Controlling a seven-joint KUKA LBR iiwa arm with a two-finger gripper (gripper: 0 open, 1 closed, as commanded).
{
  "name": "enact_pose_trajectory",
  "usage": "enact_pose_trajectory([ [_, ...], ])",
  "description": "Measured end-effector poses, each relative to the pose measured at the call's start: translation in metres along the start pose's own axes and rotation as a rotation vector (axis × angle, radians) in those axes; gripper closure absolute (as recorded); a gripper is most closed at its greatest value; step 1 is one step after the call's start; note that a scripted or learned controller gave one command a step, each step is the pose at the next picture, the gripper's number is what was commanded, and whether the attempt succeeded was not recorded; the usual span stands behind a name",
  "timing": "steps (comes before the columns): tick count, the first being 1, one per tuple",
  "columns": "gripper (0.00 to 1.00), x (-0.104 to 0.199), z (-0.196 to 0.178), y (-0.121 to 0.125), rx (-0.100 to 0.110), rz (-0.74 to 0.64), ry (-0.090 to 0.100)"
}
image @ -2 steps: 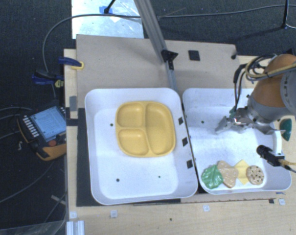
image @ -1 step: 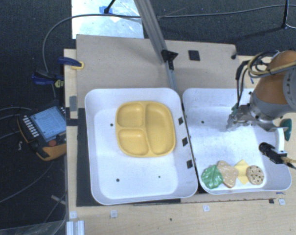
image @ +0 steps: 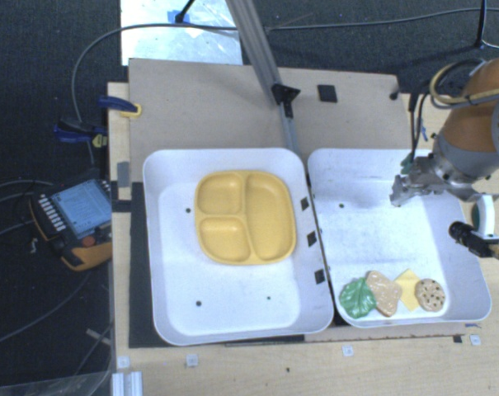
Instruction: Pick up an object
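White plastic was most of what I had to look at: two shallow bins side by side, with the right bin (image: 373, 172) as my reference for everything else. Against its near wall lay four small food pieces in a row: a green leaf (image: 357, 298), a tan toast-shaped piece (image: 384, 292) overlapping it, a yellow cheese wedge (image: 407, 287) and a round speckled cookie (image: 430, 294) at the row's far end from the leaf. All four rested on the bin floor, none lifted.

The gripper (image: 404, 190) hung over the far half of that same bin, near the side from which the arm reached in, well apart from the row of food. From my slanted overhead view I could not tell how the claw stood, and I saw nothing carried in it.

In the neighbouring bin, across the right bin's inner wall, sat a yellow divided plate (image: 246, 218), also untouched as far as I could judge.

My reading was that the pick had not been made. What was left was nearly everything: bring the claw across the right bin to its near wall, settle over one piece, come down, close and lift. The pieces lay crowded and flat, so I judged a clean grasp uncertain.
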State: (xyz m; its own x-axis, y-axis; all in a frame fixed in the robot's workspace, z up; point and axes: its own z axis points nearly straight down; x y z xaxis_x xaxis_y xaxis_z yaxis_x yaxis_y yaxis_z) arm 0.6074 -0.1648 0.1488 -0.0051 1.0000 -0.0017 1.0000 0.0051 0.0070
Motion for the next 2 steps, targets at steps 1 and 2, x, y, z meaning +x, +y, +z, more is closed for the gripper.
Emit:
enact_pose_trajectory([
  [1,1.00,-0.0038,-0.0635,-0.0023,0.000,0.000,0.000],
  [2,1.00,-0.0038,-0.0617,-0.0013,0.003,-0.001,0.001],
])
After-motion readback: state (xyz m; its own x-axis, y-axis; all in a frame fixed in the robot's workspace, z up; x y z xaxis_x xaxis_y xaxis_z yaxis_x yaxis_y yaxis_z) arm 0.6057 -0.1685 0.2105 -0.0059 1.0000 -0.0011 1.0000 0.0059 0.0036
